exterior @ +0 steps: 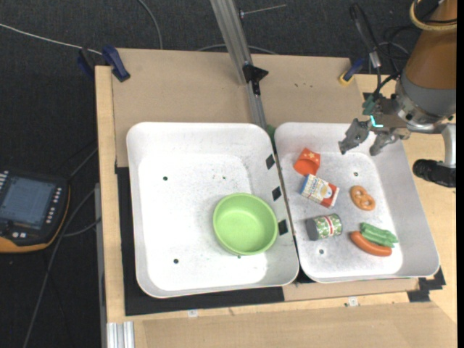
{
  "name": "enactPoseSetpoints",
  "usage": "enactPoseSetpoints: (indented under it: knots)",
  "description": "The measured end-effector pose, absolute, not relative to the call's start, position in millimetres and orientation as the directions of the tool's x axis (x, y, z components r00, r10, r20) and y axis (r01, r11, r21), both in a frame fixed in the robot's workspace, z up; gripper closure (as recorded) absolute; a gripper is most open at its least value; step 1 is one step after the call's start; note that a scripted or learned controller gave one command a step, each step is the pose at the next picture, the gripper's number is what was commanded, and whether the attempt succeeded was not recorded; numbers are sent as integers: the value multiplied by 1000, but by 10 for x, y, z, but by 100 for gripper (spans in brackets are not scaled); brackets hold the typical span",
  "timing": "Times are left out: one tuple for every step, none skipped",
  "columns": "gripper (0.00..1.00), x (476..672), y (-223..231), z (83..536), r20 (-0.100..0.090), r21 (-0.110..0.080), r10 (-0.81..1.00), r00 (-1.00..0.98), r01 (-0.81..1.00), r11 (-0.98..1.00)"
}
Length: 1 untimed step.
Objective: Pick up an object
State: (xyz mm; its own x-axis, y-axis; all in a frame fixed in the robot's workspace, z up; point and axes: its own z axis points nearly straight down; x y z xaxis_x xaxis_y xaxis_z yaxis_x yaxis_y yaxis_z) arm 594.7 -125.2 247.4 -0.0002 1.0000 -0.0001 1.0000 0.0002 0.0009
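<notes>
My gripper (pixel 367 142) hangs over the far right part of the right bin (pixel 406 194), fingers spread apart with nothing between them. Below it lie an orange-red block (pixel 307 161), a small red-and-white carton (pixel 319 191), a pretzel (pixel 362 198), a small can with a red and green label (pixel 324 227), and a green pea pod (pixel 378 234) resting against an orange sausage (pixel 370 244). The orange-red block is the closest, down and to the left of the fingers.
The left bin (pixel 181 165) holds a green bowl (pixel 244 224) near its front right corner. A metal pole (pixel 235 42) slants down between the bins at the back. A tablet (pixel 29 201) lies off the bench on the left.
</notes>
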Motion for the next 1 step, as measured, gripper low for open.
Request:
enactPoseSetpoints:
  knots:
    - [0,5947,-1252,2473,0,1,1000,0,1000,0]
